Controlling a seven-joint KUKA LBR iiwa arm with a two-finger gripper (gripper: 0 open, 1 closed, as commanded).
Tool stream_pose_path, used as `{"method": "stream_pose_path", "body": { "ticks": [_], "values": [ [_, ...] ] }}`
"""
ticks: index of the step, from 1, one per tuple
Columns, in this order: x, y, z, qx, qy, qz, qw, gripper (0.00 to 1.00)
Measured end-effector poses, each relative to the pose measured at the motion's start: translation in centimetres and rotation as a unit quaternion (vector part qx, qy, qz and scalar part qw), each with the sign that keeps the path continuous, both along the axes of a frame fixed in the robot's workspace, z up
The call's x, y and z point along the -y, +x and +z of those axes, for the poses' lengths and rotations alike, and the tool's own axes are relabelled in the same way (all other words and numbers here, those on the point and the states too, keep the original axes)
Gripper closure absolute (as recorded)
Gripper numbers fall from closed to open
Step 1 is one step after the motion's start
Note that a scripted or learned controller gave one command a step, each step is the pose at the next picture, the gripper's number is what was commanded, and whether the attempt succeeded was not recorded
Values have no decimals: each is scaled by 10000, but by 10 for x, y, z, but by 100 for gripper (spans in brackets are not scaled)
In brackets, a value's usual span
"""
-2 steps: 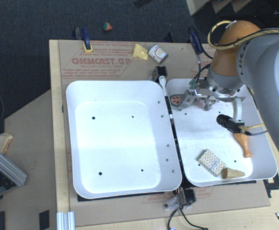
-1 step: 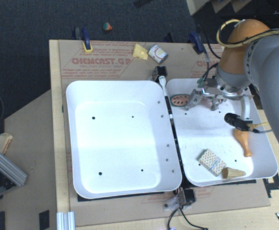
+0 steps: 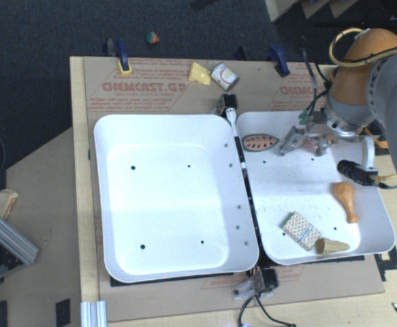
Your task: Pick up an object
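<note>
Gripper parked low in the right white bin, right beside the flat watermelon-slice toy

Metal fingers spread apart, nothing between them — angled down toward the slice, probably lining up a grab since it's the nearest piece. Tan drumstick-shaped toy, small patterned box and pale cone-shaped wedge scattered toward the bin's near right side, well apart from the gripper. Yellow cheese-like wedge and small white box off on the tabletop — out of play.
</note>
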State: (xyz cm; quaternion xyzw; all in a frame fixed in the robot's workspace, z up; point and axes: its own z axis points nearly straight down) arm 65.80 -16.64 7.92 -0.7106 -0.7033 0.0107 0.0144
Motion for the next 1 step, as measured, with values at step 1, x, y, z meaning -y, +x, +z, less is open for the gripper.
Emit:
{"method": "stream_pose_path", "body": {
  "ticks": [1],
  "values": [
    [-67, 8, 5, 151, -17, 71, 9999, 0]
  ]
}}
